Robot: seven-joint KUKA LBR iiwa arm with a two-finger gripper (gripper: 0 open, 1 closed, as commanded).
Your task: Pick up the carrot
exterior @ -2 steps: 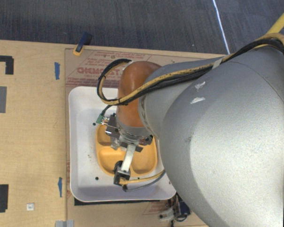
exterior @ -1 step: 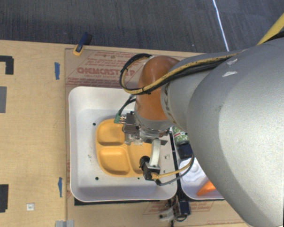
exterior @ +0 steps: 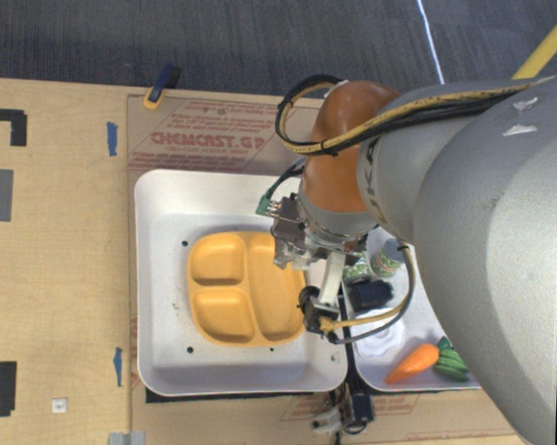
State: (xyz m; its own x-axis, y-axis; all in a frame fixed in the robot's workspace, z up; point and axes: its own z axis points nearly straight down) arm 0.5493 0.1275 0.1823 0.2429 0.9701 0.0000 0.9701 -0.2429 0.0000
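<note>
The gripper (exterior: 297, 249) hung over the left bin (exterior: 156, 285), above the right edge of a yellow divided plate (exterior: 225, 293) that lay in the middle of that bin. Whether the gripper was open or closed could not be told from above, since the wrist and the orange band covered most of it. Nothing could be seen in its grasp.

The carrot (exterior: 412, 361) lay in the right bin (exterior: 420, 323), close to that bin's near edge. Its pointed end faced left and near, and its green top (exterior: 453, 361) lay to the right, just at the edge of the grey arm. It sat apart from the gripper, further right and nearer.

Farther back in the right bin, a dark blue thing (exterior: 372, 293) lay near the wall between the two bins. Just beyond it was a small green and white thing (exterior: 385, 263), partly hidden by the arm.

Both bins rested on a sheet of cardboard (exterior: 209, 136) with red printing, spread on the brown counter (exterior: 56, 253). A small blue and yellow thing (exterior: 162, 85) lay at the cardboard's far left corner.
</note>
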